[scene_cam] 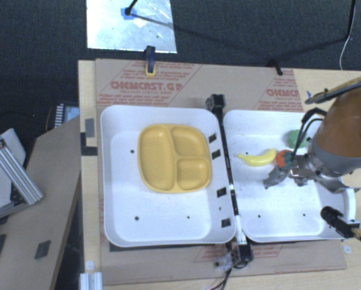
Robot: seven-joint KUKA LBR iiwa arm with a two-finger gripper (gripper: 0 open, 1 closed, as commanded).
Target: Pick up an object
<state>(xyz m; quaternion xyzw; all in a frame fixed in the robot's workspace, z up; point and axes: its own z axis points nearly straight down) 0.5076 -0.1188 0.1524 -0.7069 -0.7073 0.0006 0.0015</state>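
The gripper (276, 177) is hovering at centre right over the right bin (277, 222), just below the banana (257, 157). Whether its hand is spread or pressed together cannot be told.

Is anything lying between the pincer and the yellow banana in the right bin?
Nothing visible does. The pincer sits just below and right of the banana, with bare white floor of the right bin between them. An orange object touches the banana's right end, beside that path.
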